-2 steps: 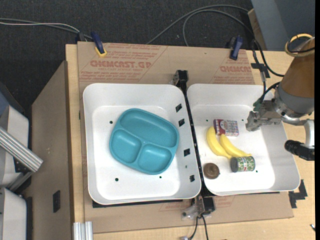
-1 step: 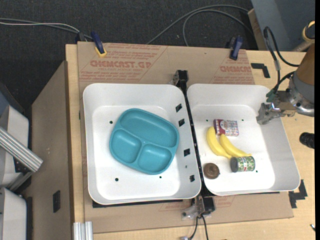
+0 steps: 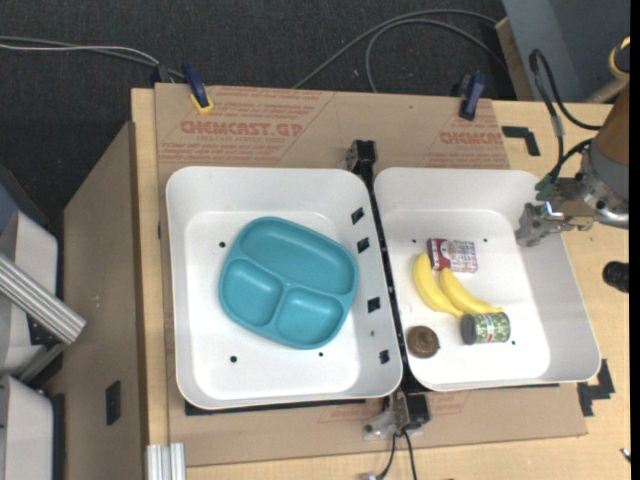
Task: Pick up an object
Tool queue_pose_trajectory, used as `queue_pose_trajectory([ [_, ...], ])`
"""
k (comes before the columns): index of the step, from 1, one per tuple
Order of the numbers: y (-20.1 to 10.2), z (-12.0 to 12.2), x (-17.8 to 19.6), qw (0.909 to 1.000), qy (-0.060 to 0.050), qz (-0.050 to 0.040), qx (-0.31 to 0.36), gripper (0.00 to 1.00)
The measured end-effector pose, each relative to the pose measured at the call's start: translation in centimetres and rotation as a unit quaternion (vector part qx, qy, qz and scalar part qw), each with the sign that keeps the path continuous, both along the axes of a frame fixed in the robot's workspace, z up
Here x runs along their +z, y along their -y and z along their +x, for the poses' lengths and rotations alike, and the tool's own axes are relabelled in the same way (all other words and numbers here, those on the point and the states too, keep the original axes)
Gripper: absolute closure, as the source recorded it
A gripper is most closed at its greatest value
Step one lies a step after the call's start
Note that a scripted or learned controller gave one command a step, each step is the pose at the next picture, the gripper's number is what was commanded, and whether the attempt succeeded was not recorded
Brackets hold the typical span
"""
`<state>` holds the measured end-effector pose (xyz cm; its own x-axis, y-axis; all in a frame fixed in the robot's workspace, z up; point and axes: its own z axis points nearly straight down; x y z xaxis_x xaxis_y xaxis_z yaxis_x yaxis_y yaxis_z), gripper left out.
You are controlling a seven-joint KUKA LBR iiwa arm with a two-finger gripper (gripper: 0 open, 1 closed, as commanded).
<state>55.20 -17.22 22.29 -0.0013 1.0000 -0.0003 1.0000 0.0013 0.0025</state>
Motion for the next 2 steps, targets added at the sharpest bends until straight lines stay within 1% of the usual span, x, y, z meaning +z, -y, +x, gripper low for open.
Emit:
queue_pose_trajectory([
  [1,-5.1,2.1,0.1,1.0,0.0,0.0012,0.003,1.0],
  [2,-10.4,3.5,1.1,1.0,0.0,0.0013,0.003,1.0],
])
